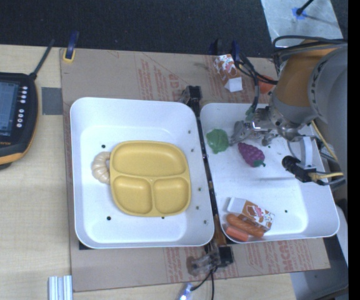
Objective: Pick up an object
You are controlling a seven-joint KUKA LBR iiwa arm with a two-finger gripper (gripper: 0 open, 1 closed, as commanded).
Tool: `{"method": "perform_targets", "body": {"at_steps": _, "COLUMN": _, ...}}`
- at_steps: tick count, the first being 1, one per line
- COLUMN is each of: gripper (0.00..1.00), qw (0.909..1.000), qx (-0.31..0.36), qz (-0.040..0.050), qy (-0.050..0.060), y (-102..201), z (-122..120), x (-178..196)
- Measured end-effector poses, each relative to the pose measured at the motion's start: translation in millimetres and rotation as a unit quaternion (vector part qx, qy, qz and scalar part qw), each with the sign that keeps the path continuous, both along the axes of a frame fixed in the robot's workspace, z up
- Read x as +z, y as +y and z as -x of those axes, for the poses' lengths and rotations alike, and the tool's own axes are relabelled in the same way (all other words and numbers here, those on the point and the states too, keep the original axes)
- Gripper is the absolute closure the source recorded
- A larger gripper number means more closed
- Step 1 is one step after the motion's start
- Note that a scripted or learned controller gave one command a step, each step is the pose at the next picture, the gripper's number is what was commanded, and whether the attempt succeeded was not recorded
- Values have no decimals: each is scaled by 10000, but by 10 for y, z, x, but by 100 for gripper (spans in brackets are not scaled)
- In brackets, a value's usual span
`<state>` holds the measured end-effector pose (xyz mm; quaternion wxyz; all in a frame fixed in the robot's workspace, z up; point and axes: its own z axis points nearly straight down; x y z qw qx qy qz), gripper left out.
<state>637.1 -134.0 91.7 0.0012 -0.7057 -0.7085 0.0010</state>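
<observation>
Gripper [250,132] over grapes [252,154] (right bin [320,217]).

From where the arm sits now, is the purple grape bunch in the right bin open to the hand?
Probably yes. The purple grape bunch lies alone on the bare floor of the right bin, just below the hand. The green piece sits apart to its left, and nothing covers the grapes.
</observation>
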Motion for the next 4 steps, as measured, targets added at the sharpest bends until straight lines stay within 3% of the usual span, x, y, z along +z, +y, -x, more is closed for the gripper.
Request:
{"method": "perform_targets", "body": {"at_steps": 1, "gripper": 0, "qw": 10000, "qx": -3, "qz": 1, "qy": -6, "y": -240, "z": -195, "x": 334}}
{"method": "perform_targets", "body": {"at_steps": 2, "gripper": 0, "qw": 10000, "qx": 0, "qz": 3, "qy": 15, "y": -28, "z": 509, "x": -7}}
{"method": "perform_targets", "body": {"at_steps": 3, "gripper": 100, "qw": 10000, "qx": 15, "qz": 9, "qy": 22, "y": -37, "z": 507, "x": 99}}
{"method": "perform_targets", "body": {"at_steps": 4, "gripper": 100, "qw": 10000, "qx": 3, "qz": -1, "qy": -5, "y": 538, "z": 282, "x": 1007}}
